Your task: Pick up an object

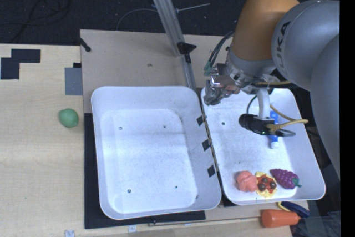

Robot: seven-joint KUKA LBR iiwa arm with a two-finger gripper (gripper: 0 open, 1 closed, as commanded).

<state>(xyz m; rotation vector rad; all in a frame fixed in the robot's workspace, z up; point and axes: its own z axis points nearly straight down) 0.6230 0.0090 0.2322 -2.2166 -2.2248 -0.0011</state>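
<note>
- If the jaws drop from here, they would likely meet the bare floor of the right bin, tight against the wall beside the left bin. They could clip that rim and grasp nothing.
- The toys lie well apart from the jaws, at the bin's near edge: a peach-coloured toy, a yellow-and-red toy and purple grapes. They touch, so a grasp may snag two.
- The jaws hang over the bin's far left corner. How far open they are cannot be told, and no object is seen in them.

A green ball (small, round) sits on the bench.
</note>
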